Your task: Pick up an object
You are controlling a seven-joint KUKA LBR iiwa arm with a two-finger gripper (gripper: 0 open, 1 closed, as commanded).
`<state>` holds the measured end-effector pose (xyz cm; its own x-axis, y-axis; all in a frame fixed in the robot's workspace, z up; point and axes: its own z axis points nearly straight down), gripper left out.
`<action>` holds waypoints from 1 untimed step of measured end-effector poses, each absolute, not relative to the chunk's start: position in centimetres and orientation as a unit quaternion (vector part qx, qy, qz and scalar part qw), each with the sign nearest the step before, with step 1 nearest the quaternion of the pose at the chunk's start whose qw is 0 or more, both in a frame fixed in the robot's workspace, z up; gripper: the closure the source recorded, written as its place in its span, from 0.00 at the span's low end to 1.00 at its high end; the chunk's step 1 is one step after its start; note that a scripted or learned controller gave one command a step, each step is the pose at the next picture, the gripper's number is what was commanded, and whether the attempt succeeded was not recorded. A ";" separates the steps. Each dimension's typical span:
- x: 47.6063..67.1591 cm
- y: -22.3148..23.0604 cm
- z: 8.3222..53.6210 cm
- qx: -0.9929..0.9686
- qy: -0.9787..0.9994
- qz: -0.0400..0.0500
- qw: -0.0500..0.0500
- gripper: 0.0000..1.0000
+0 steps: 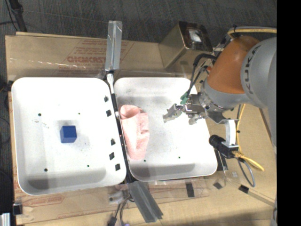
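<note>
Though I cannot tell the state of my hand (pixel 173 113), the pink cloth (pixel 135 131) lies near, just beyond its tips; being soft and light, I'd pinch a raised fold.

A single fixed camera looked down at a slant from above the bench (pixel 42 55), far enough back to take in both white bins: the left bin (pixel 28 126) and the right bin (pixel 160 86) side by side. The arm (pixel 244 69) entered from the right edge.
</note>
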<state>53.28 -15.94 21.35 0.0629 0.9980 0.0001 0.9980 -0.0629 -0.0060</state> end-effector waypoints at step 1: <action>56.9 -11.0 9.3 -0.674 -0.739 0.000 0.000 0.00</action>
<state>56.91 -10.99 9.26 -0.0914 0.9958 -0.0001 0.9958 0.0914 -0.0003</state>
